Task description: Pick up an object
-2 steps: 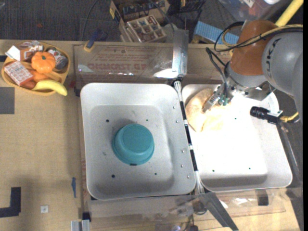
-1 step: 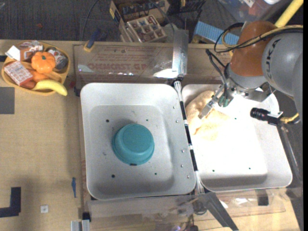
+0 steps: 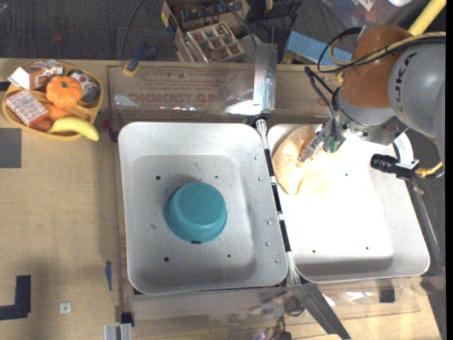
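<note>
A pale tan, rounded, bread-like object (image 3: 291, 167) lies in the far left corner of the right white bin (image 3: 368, 253). My gripper (image 3: 311, 149) reaches in from the right and hangs over the upper right part of this tan object, its tip at or just above the surface. Whether it touches the object is unclear. An upside-down teal bowl (image 3: 197, 212) rests in the middle of the left white bin (image 3: 141, 154), well away from the gripper.
The grey arm with its orange band (image 3: 379, 48) looms over the right bin's far right corner, cables trailing. A yellow dish of toy fruit and food (image 3: 51, 99) sits at the bench's far left. A clear plastic wall (image 3: 191, 94) stands behind the left bin.
</note>
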Robot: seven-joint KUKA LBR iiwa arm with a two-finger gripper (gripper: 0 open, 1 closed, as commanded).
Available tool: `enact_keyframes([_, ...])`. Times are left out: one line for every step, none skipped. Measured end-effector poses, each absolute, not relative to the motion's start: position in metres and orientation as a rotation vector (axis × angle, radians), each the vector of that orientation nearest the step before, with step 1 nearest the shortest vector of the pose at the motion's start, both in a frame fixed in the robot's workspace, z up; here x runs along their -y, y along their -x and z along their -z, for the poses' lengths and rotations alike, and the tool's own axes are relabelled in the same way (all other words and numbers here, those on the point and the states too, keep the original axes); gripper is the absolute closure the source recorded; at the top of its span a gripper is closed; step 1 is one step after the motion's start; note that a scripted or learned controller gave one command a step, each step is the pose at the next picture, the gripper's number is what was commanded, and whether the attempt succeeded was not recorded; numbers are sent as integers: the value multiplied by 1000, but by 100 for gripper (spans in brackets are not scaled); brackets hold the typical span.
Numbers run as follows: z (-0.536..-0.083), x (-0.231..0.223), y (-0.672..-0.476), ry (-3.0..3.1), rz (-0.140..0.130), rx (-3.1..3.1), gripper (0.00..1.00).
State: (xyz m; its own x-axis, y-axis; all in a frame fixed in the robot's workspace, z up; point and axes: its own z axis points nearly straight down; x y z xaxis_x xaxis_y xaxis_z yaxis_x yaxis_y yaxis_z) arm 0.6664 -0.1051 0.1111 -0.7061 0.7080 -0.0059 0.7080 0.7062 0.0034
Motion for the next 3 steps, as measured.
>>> enact_keyframes([-186, 36, -661, -1788, -1, -2576, 100])
enact_keyframes([-186, 35, -661, -1788, -2, -2577, 0])
enact_keyframes([-112, 111, -667, -1676, 0, -2655, 0])
